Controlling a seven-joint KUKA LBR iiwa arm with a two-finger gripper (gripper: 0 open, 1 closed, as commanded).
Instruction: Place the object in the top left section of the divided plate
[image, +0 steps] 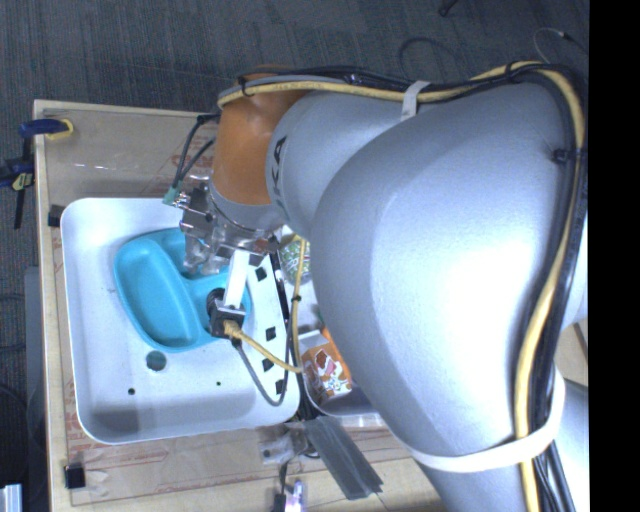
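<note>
KUKA arm over the left of 2 white bins (90, 400). The gripper (200, 250) hangs at the right edge of the blue divided plate (155, 290); its opening cannot be told, nor can the object be located. The plate's long axis runs far-left to near-right. Risk: releasing here, over the rim, could drop the object outside the target section.

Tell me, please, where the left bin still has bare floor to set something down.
Bare floor shows in the left bin along its near edge, below the blue divided plate, round a small dark spot, and in a strip left of the plate. It is crowded on the plate's right, where the gripper and cables hang.
</note>
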